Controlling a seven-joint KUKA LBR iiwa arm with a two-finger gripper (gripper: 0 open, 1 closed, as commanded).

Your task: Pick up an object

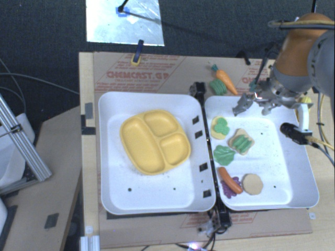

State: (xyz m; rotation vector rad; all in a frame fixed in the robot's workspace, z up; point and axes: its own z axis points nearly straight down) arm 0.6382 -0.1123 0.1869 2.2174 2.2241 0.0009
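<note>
The right white bin [293, 166] holds toy food. There is a yellow-and-green piece [220, 127], a sandwich with green filling [241, 141] and a green leaf [224, 154]. Nearer the front lie an orange sausage [229, 180] on a purple bunch [234, 185] and a round tan biscuit [252, 184]. My gripper [256, 106] hangs over the bin's back edge, up and to the right of the yellow-and-green piece. Its fingers are spread open with nothing between them.
The left bin [112, 140] holds a yellow divided plate [155, 140]. A toy carrot [226, 79] and a green piece [218, 87] lie on the cardboard behind the right bin. A black fitting [293, 132] on a cable sits over the right bin's right side.
</note>
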